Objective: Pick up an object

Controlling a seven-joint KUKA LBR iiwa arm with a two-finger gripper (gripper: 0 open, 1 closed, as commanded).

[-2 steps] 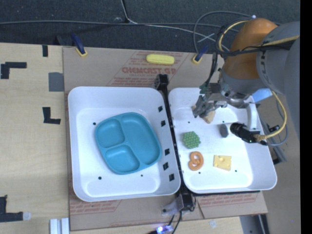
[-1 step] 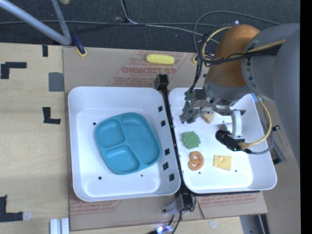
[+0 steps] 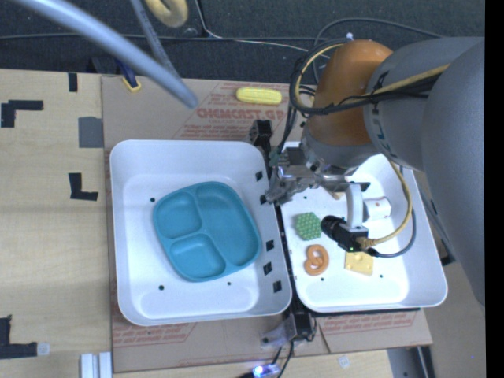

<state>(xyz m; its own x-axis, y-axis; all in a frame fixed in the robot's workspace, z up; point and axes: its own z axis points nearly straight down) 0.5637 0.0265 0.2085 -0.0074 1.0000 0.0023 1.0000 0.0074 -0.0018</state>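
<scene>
Camera view shows the green object (image 3: 309, 225) just below the hand (image 3: 282, 186), nearer than the orange pretzel (image 3: 316, 258); whether the hand is spread cannot be told.

A blue three-compartment plate (image 3: 206, 231) lies flat in the left white bin (image 3: 118, 211), roughly centred. Beyond the bins, a yellow oblong toy (image 3: 258, 95) rests on the printed cardboard sheet (image 3: 220, 116) - well apart from the plate. Black tape marks (image 3: 79, 186) dot the wooden bench (image 3: 47, 250) at left.

The left bin (image 3: 126, 164) is mostly taken by a blue plate (image 3: 206, 231); the right bin (image 3: 425, 290) is cluttered by a green piece (image 3: 308, 226), orange ring (image 3: 316, 259), yellow wedge (image 3: 360, 263).
</scene>
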